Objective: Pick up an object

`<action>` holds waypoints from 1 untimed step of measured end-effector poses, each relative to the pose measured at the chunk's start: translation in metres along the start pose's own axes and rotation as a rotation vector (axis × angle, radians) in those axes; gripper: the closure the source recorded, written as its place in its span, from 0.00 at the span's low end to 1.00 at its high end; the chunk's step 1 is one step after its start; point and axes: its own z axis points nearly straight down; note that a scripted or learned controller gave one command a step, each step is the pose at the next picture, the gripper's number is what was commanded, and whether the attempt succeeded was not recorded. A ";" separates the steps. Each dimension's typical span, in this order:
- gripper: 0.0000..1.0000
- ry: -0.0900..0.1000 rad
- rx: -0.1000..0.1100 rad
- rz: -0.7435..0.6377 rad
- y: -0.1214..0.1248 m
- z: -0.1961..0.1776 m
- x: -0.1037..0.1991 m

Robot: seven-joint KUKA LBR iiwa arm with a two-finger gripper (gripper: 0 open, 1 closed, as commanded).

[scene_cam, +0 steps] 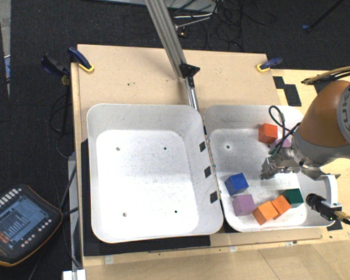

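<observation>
The right bin (pixel 233 133) holds several blocks: an orange one (pixel 268 132) at the back, a blue one (pixel 237 184) in the middle, a purple one (pixel 242 204), a second orange one (pixel 266 210) and a green one (pixel 292 198) near the front. My gripper (pixel 272 169) hangs low over the bin's right part, between the back orange block and the green block. Its fingertips point down toward the bin floor, with nothing visibly between them.
The left bin (pixel 105 127) lies beside the right one. A slanted metal pole (pixel 169 39) rises from the bins' far seam. Clamps (pixel 81 60) sit at the board's back corners. A teach pendant (pixel 17 223) lies on the floor at the lower left.
</observation>
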 end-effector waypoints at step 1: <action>1.00 -0.002 -0.005 -0.002 -0.007 -0.059 -0.001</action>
